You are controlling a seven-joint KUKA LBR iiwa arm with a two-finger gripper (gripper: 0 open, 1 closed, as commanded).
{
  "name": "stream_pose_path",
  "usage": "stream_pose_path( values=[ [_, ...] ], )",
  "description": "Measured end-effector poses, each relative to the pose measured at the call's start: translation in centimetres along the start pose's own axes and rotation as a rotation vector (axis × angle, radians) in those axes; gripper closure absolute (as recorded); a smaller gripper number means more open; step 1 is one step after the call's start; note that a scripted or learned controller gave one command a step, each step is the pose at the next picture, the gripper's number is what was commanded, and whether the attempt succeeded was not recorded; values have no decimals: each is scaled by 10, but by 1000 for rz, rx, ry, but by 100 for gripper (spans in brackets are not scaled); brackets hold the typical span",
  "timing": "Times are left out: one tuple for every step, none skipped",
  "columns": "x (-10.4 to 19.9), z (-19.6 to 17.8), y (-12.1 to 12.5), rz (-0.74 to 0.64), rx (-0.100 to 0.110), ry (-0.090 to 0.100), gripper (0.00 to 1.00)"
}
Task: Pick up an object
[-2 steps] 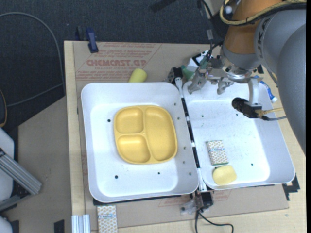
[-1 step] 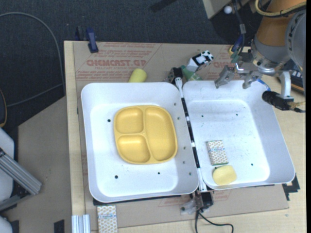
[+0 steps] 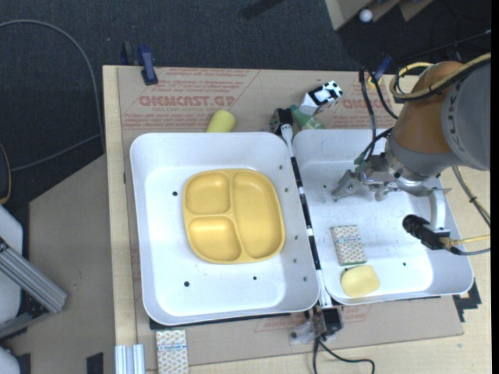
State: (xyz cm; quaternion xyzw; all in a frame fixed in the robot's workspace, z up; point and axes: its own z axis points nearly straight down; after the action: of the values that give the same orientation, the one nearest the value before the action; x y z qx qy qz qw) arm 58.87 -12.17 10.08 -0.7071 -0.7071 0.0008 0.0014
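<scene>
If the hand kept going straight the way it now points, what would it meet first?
The hand points left over the right bin, so it would probably reach the divider between the bins first. The packet and yellow block lie off that line. Its height is unclear.

Surface [image 3: 117, 209] of pale board with red lettering along its far edge, carrying two white bins.

The left bin [image 3: 156, 271] and right bin [image 3: 448, 275] sit side by side, touching along a shared edge. Behind the left bin lies a yellow cylinder [image 3: 221, 121]; a blue clamp [image 3: 146, 65] grips the far-left corner — a black-and-white object [image 3: 322, 95] rests near the bins' far junction, and a small patterned packet [image 3: 171, 351] lies at the near edge.
</scene>
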Motion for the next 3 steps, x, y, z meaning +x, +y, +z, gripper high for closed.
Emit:
stream_pose_path(
  values=[
    [23,16,-55,1,-2,0,0],
    [21,17,-80,0,0,1,0],
    [26,17,-87,1,0,1,0]
  ],
)
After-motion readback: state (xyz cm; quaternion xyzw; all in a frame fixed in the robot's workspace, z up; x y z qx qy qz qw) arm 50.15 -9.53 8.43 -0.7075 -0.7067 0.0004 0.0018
